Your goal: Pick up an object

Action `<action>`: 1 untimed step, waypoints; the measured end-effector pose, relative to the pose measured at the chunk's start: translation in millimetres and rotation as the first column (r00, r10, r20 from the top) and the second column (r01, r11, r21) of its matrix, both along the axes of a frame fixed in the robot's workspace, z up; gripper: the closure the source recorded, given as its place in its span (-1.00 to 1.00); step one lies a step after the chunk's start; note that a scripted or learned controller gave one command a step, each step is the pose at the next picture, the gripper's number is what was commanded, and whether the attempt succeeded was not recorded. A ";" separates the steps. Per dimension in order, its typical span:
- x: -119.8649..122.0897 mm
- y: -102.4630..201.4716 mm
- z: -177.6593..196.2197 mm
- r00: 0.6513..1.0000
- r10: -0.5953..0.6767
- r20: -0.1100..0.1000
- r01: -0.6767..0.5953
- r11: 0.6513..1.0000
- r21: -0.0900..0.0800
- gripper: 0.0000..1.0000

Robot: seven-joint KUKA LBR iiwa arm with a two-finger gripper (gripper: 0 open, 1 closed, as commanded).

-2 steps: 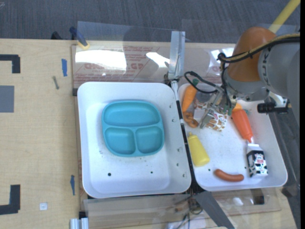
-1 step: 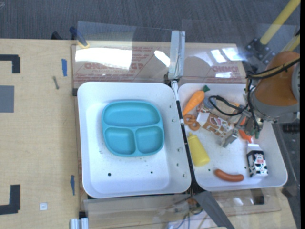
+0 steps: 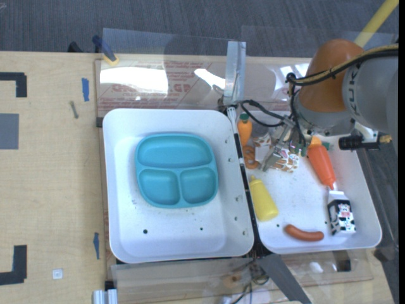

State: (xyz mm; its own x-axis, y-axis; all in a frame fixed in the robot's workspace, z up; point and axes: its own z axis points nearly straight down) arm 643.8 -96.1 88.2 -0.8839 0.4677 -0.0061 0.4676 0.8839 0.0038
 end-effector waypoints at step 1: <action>-56.6 -11.7 0.8 0.997 0.071 0.003 -0.071 0.997 -0.002 -1.00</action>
